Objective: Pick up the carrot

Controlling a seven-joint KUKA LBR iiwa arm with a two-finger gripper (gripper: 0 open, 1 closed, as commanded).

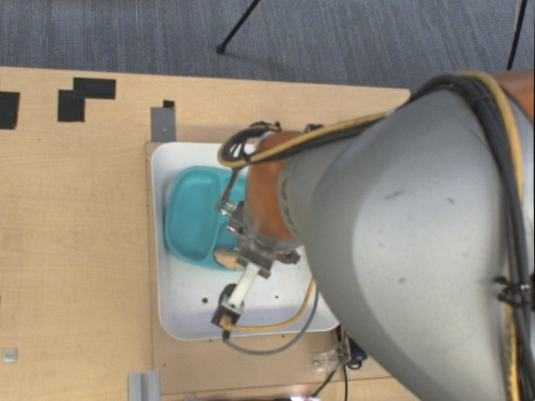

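Grey arm [401, 224] hangs over the white bin [171, 307], its gripper [251, 253] hidden, so I cannot tell its state. A pale tan sliver [224, 260], maybe the carrot, peeks out beside the teal dish [192, 215]; a closing grip might catch the dish rim instead. Wooden bench [75, 224], grey carpet [125, 15] beyond

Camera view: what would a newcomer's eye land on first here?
The grey arm fills the right half, its orange band hanging over the white bin. A teal dish lies in the bin's upper left, just left of the wrist. A pale object peeks out below the dish; what it is cannot be told.
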